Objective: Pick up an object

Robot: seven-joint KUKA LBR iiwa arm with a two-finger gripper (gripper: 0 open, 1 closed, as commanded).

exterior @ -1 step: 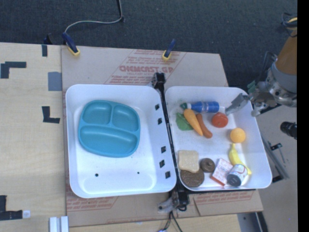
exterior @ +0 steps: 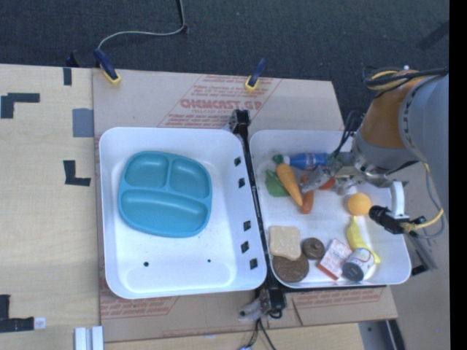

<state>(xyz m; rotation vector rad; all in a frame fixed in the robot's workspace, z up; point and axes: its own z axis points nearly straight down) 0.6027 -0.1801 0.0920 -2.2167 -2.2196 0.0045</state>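
Orange carrot (exterior: 290, 182) lies in right bin (exterior: 394, 272), tilted, its lower tip beside small red piece (exterior: 307, 202). End effector (exterior: 326, 172) sits just right of carrot, low among items; how far open it is cannot be told, grip on anything unclear. Green item (exterior: 274, 185) touches carrot's left side. Blue bottle (exterior: 306, 160) just above carrot. Bread slice (exterior: 284, 240) below carrot. Orange ball (exterior: 358, 204) further right. Blue divided plate (exterior: 166, 195) in left bin (exterior: 117, 268), well left of carrot.
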